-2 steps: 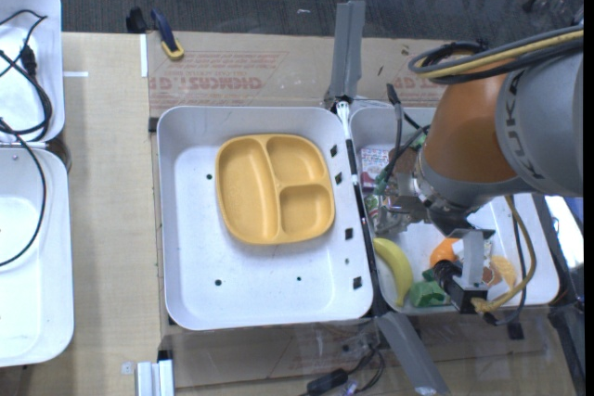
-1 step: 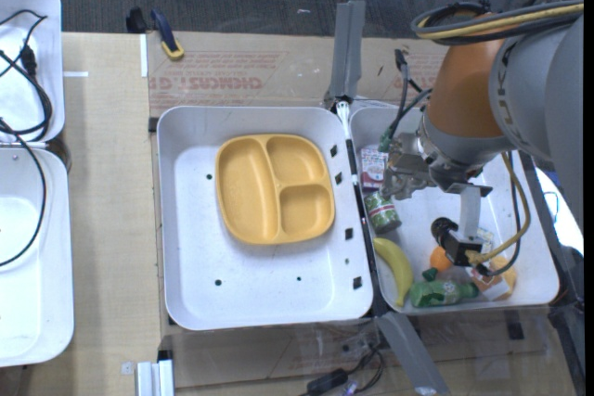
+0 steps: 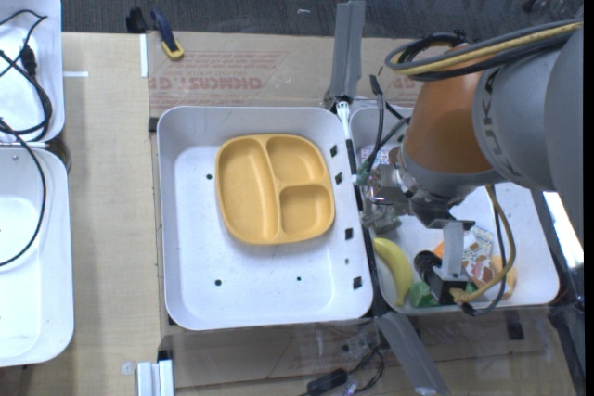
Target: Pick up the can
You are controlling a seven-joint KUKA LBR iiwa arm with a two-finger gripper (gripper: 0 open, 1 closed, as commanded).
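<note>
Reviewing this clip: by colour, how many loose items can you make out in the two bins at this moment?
Yellow: 2, the divided plate in the left bin and the banana in the right bin
Green: 1, a small item beside the banana
White with print: 1, a packet
Total: 4 told apart; the arm covers much of the right bin, so more may lie under it.

Yellow three-compartment plastic plate (image 3: 275, 188) in the left white bin (image 3: 186, 227); yellow banana (image 3: 397, 262) at its four o'clock.

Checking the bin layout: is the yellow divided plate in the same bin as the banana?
No, the yellow plate lies in the left bin, the banana in the right one.
</note>
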